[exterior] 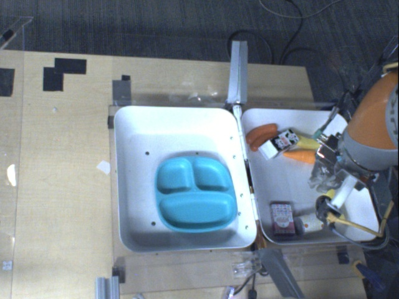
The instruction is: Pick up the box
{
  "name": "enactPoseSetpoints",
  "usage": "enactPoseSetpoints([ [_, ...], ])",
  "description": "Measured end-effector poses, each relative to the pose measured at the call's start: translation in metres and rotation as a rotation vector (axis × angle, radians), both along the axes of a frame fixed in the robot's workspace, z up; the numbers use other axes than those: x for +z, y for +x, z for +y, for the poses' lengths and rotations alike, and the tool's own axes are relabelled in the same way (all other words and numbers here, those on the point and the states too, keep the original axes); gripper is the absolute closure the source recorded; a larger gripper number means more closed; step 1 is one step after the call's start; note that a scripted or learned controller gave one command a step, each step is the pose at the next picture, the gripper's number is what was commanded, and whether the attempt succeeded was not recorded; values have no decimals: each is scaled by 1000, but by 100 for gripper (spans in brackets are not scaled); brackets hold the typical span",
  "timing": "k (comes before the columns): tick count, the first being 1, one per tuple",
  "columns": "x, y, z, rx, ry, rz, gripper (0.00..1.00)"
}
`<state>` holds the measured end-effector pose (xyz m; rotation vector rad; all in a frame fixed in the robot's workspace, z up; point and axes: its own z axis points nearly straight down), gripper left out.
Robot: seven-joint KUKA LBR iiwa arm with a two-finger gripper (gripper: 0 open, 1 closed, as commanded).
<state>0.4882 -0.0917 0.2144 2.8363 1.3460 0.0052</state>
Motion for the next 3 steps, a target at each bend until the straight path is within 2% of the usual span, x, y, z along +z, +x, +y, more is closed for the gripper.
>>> enactPoseSetpoints([
  [1,147,38,-6,-112,0,-1,100],
  [2,219,71,-12,-456,1,0,100],
  [3,220,142,-17,-474,1,0,100],
])
